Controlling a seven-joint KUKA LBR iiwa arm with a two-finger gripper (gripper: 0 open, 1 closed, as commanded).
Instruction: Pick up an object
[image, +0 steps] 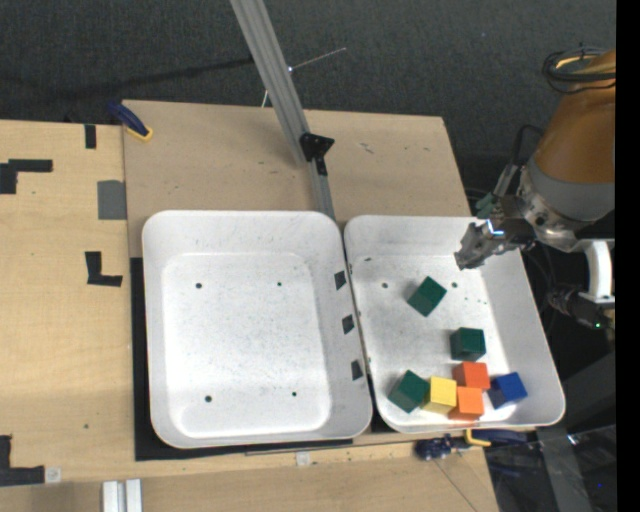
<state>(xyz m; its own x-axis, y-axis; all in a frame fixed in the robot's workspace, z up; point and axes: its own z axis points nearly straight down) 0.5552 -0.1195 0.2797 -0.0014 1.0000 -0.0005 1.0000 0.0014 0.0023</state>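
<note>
Hovering gripper (478, 247): seen above the far right part of the right bin (525, 300); whether it is apart or together cannot be told.
Nearest object: a green cube (427, 296), lying tilted on the bin floor, apart from the cluster.
Direction: toward the bin's middle and nearer edge from the gripper.
Cluster (458, 385): further blocks gathered at the near corner, well apart.

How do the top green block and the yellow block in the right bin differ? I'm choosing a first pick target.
The top green block is dark green and sits alone, apart from the other blocks; the yellow block is bright yellow and packed into a cluster beside an orange block. The green one lies nearer the gripper, the yellow one toward the bin's near rim. Both are small cubes in the right bin.
</note>
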